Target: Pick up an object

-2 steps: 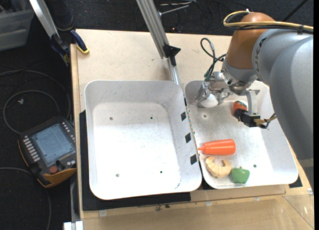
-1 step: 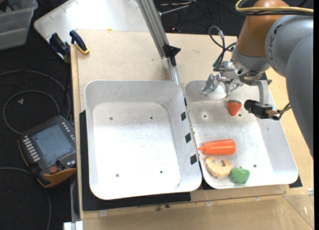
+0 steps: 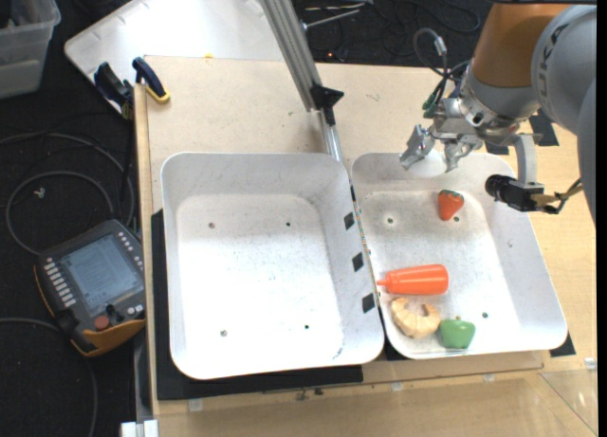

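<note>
Approach step, by appearance: the hand (image 3: 434, 149), fingers spread and holding nothing, hovers over the right bin's (image 3: 517, 236) far rim. Nearest candidate, a toy strawberry (image 3: 450, 204), lies just below; the next move calls for descent over it. Wooden table (image 3: 237, 108); cables on dark floor.

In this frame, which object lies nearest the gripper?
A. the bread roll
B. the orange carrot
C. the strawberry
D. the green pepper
C: the strawberry sits at the right bin's far end, just below the gripper; the carrot, bread roll and green pepper cluster at the near end.
</note>
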You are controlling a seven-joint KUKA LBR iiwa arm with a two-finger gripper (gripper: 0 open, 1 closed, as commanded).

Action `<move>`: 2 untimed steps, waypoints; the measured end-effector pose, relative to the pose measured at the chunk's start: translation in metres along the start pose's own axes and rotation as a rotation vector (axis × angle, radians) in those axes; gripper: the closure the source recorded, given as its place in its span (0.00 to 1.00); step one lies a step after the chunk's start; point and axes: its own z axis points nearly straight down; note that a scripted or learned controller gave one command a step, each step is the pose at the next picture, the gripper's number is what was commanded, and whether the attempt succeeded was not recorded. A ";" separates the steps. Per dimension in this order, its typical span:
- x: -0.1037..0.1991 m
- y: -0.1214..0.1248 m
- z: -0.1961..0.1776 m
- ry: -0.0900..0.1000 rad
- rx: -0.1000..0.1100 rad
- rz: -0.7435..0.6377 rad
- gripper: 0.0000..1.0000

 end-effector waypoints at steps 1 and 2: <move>0.000 0.001 -0.054 0.000 -0.001 -0.003 1.00; 0.038 -0.032 -0.050 0.002 0.007 -0.007 1.00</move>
